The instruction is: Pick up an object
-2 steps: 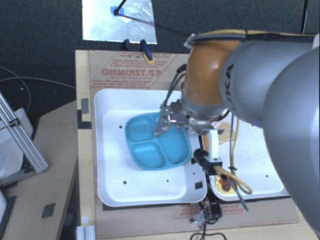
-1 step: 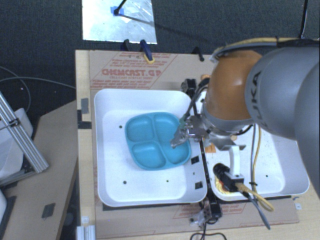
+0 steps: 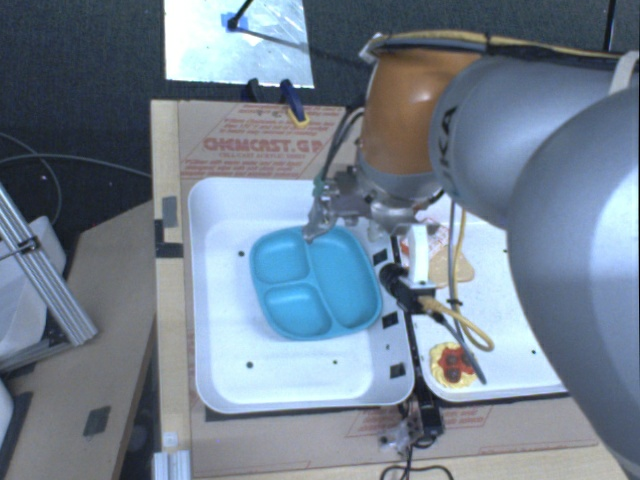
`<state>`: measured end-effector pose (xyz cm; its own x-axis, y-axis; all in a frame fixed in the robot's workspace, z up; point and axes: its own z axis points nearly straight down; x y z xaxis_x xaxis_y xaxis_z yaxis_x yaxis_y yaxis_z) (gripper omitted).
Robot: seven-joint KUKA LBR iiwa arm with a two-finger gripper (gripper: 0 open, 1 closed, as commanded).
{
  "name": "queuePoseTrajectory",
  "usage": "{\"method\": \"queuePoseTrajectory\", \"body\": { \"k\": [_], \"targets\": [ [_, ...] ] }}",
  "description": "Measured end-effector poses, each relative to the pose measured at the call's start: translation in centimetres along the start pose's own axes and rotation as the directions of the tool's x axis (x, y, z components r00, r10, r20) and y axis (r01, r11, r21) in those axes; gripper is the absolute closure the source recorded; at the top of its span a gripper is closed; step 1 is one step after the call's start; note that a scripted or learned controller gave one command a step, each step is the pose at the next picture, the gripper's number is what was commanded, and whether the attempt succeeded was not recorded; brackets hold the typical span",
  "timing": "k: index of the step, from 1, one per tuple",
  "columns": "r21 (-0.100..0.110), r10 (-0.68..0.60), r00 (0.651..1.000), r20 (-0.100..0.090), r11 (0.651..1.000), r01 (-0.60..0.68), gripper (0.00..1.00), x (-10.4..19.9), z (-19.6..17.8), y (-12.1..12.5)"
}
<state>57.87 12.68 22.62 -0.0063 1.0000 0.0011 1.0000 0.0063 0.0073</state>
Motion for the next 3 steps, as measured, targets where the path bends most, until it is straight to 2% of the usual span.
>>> {"method": "queuePoseTrajectory", "body": {
  "k": [1, 2, 3],
  "targets": [
    [-0.009, 0.000, 1.000, -0.005, 1.000, 0.000, 0.00, -0.4, -14.0, -4.9],
    [0.024, 0.004, 1.000, 0.004, 1.000, -0.004, 0.00, 2.6, 4.1, -9.7],
    [-0.004, 0.010, 1.000, 0.005, 1.000, -0.010, 0.00, -4.1, 4.1, 7.4]
  ]
}}
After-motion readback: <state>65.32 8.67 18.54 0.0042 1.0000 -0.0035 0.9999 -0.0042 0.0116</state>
